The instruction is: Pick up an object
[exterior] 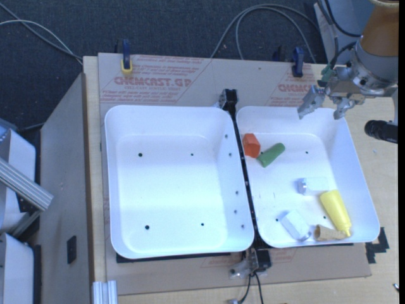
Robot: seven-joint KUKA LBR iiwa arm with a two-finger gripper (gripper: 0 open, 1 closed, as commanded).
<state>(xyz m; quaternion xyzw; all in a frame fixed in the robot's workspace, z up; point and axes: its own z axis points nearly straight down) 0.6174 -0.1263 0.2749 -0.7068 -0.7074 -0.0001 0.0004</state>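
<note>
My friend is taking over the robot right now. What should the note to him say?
Gripper: open, holding nothing, up above the far edge of the right bin.
Things, all in the right bin: an orange block touching a green cylinder near the divider; a small grey piece in the middle; a yellow bottle-shaped toy, a tan piece and a white piece at the near end.
Done: nothing picked up yet.
Left: go down over one thing, close on it, and lift it.
</note>
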